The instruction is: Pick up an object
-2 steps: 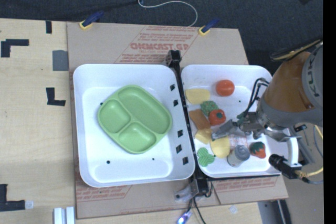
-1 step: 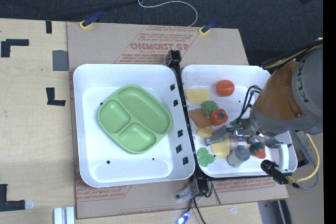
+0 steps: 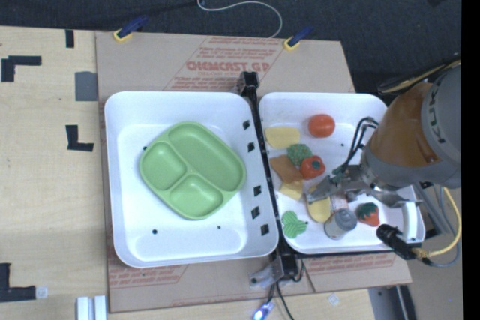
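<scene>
You are early in the pick: nothing reads as lifted, and every toy food piece lies on the floor of the right-hand shallow white plastic bin. The grey arm's two-finger gripper is down low in that bin, near its front wall, over a pale yellow rounded piece, with a small grey cylinder just beside it. You cannot tell from this slant whether the tool grips anything or merely touches. The lift itself is left to do. The green divided plastic tray lies in the neighbouring bin.
</scene>
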`<control>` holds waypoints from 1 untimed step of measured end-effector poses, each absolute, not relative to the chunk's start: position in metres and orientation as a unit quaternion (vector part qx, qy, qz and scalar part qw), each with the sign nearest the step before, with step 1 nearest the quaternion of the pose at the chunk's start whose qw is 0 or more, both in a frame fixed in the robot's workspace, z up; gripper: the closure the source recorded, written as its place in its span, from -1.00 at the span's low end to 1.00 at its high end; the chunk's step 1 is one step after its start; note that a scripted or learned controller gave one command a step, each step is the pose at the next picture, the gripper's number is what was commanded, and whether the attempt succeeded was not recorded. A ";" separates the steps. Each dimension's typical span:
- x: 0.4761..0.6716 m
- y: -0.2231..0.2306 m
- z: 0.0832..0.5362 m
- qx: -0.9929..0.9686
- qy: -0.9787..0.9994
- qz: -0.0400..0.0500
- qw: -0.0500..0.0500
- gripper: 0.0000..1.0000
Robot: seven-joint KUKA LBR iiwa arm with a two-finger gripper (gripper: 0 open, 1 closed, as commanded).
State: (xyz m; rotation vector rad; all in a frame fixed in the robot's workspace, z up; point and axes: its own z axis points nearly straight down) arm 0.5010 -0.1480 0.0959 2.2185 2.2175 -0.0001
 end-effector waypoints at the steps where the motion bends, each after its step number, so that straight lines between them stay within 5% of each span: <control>1: 0.496 -0.148 0.156 0.707 0.707 0.000 0.000 1.00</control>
